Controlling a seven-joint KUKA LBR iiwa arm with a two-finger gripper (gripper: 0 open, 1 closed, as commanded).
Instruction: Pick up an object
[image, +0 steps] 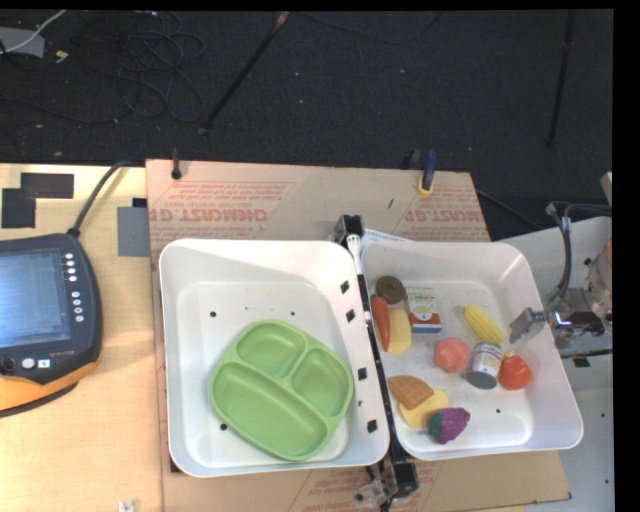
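Camera view looks down at a slant on a worktop (120, 200) carrying two shallow white bins side by side on a sheet of brown cardboard (300, 205).

Left bin (190, 290) holds a green divided plate (282, 388) lying flat, toward its lower right part.

Right bin (545, 400) holds a scatter of toy food:
- a brown round piece (390, 290) near the upper left corner
- an orange carrot (380, 322) lying along the left wall, touching a yellow block (399, 331)
- a small white carton (423, 309) with red and blue print, just right of the yellow block
- a yellow corn cob (484, 324) lying at a slant
- a pink ball (451, 354) near the middle
- a small tin can (485, 364) tilted, just right of the pink ball
- a red-orange tomato (515, 372) touching the can on its right
- a tan slice of bread (410, 389) resting on a yellow wedge (424, 410)
- a purple bunch of grapes (449, 424) near the bottom wall

End effector (528, 322) reaches in from the right edge, over the right bin's right rim, near the corn cob and above the tomato. Whether it is spread or pressed together cannot be told, and nothing shows between its tips.

A handheld control pendant (45, 315) with a screen lies at the far left of the worktop.
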